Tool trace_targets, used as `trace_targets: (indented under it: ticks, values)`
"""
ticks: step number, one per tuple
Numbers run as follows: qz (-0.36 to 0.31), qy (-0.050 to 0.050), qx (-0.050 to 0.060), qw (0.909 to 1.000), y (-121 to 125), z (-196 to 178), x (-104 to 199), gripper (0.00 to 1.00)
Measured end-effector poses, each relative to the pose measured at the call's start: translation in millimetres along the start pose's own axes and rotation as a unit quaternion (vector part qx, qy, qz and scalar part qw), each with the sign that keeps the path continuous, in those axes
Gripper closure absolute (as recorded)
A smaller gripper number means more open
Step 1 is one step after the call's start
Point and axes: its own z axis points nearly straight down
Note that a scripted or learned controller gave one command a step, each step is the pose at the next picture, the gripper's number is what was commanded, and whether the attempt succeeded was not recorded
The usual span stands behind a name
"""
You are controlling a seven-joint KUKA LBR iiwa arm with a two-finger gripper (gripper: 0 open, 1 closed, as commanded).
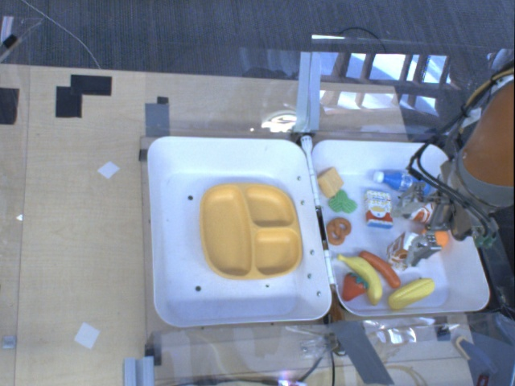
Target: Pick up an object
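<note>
Dark grey carpet runs across the top of the view; below it sits a pale wood table [72,240] with black square markers near its left end.

Left bin [173,296]: white, shallow, rounded corners. A yellow divided tray [249,230] lies flat at its centre, one large compartment on the left and two smaller ones on the right. Nothing rests in the tray.

Right bin [467,292]: touches the left bin along a shared edge. Contents, left to right:
- tan block [330,182], upper left, tilted.
- green toy piece [342,203], just below the block, touching or nearly so.
- brown pretzel [337,230], by the left wall.
- red strawberry [353,286], lower left corner.
- yellow banana [362,273], lying diagonally, overlapping the strawberry's upper edge.
- red-orange sausage-shaped piece [381,267], diagonal, right beside the banana.
- small white carton [378,208] with a red and blue print, mid bin.
- blue bottle [394,180] on its side, near the back wall.
- yellow lemon-shaped piece [411,293], near the front wall.

Arm [491,147] enters from the right, orange band over a grey wrist, with black cables looping ahead of it. End effector [418,244] sits low over the right half of the right bin, between the carton and the lemon-shaped piece. Cannot tell whether it is spread or closed; too cluttered there.
</note>
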Motion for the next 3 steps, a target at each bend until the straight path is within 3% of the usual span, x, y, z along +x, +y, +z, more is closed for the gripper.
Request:
trace_targets:
  ticks: [1, 2, 3]
  values:
    - [-0.034, 0.001, 0.000, 0.9994, -81, 107, 12, 0.00]
    - [0.145, -0.003, 0.000, 0.9894, -83, 134, -73, 0.00]
    - [0.242, -0.001, 0.000, 0.9702, -84, 99, -49, 0.00]
